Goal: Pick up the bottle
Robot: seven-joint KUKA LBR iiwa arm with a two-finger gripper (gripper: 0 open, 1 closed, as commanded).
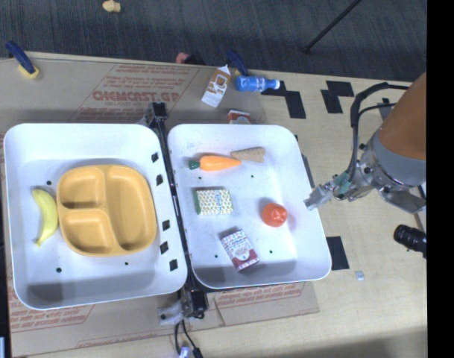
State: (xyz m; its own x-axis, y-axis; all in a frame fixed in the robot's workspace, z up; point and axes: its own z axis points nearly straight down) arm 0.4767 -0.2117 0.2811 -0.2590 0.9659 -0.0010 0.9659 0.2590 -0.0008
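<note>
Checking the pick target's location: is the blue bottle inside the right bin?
No, the bottle lies on the bench beyond the right bin, outside its far rim.

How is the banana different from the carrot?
The banana is yellow and curved; the carrot is orange and straight with a green end. The banana lies in the left bin, running up and down the view beside the yellow tray; the carrot lies in the right bin, running across the view near the far wall. Both lie flat, far from the end effector.
</note>
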